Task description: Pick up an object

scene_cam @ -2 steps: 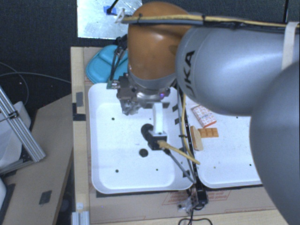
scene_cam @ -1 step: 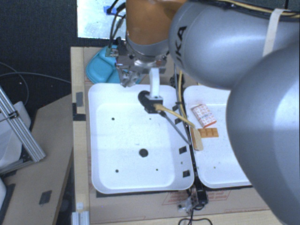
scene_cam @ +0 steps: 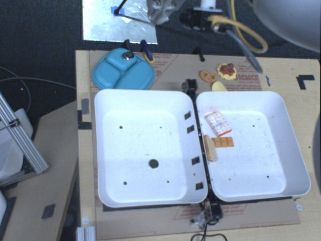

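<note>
The right bin [scene_cam: 281, 134] holds a red-and-white packet [scene_cam: 218, 123], an orange waffle-like cracker [scene_cam: 223, 142] and a tan stick [scene_cam: 210, 148], all near its left wall. A small dark disc [scene_cam: 153, 163] lies in the left bin [scene_cam: 115, 134]. My gripper [scene_cam: 161, 8] hangs at the top of the view, beyond the bench's far edge and well away from both bins. Nothing shows in its grasp.
A blue divided dish [scene_cam: 123, 70] sits behind the left bin. A small pretzel-shaped toy [scene_cam: 207, 76], a round pizza-like toy [scene_cam: 226, 71] and a yellow piece [scene_cam: 218, 87] lie behind the right bin. A shiny foil sheet [scene_cam: 113, 14] lies under the gripper. The grey arm [scene_cam: 291, 9] fills the top right.
</note>
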You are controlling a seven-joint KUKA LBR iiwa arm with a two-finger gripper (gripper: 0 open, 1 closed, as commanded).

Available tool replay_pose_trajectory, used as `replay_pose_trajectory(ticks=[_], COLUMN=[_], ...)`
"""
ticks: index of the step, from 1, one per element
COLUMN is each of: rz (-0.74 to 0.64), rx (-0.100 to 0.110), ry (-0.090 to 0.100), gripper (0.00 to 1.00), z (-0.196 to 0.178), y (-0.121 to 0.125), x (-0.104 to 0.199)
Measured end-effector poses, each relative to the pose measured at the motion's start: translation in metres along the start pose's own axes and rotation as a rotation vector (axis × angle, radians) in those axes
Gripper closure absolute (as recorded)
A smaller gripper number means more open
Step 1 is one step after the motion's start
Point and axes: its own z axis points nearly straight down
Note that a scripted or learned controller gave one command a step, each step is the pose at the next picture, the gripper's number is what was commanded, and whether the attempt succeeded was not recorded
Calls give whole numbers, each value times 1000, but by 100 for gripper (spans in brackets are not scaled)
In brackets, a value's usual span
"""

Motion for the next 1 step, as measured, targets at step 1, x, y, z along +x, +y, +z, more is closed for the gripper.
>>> replay_pose_trajectory(ticks=[1], rz=[-2], rx=[15], ry=[-4], gripper=[100], z=[0], y=[0], x=[1])
